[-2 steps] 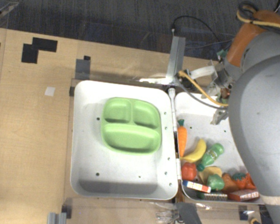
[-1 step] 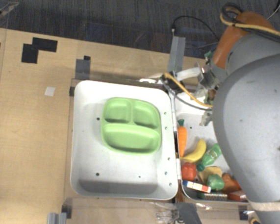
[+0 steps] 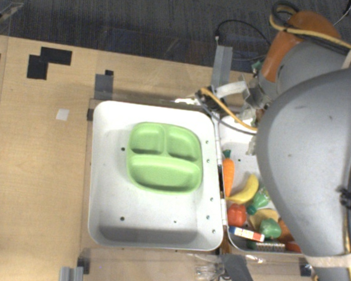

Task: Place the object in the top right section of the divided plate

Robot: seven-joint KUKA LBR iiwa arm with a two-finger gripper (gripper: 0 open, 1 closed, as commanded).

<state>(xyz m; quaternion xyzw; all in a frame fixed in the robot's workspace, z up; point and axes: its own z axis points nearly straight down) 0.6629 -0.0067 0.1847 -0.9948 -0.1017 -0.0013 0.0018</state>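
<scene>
Camera view shows on the left the wooden bench (image 3: 30, 172), and on it the left white bin (image 3: 103, 216). In this bin lies the green divided plate (image 3: 164, 157), with two small sections at its far side and one long section at its near side. All three sections look bare. The top right section (image 3: 184, 142) is the small one nearest to the wall between the bins.

To the right, the second bin (image 3: 240, 143) holds a heap of toy food: a carrot (image 3: 227, 176) along the dividing wall, a banana (image 3: 246, 190), a red piece (image 3: 237, 215), a green piece (image 3: 271, 228) and a white marker-like stick (image 3: 251, 235). I judge that the object to be moved is one of these, but which one I cannot tell.

The grey arm (image 3: 313, 156) covers most of this bin, and the gripper is hidden under it, so I cannot tell its state.

The step in hand, I think, is the picking. To do it well, the arm should take one piece that lies free, lift it high over the dividing wall, and release it low and centred over the small section, so it does not roll over the ridge.
</scene>
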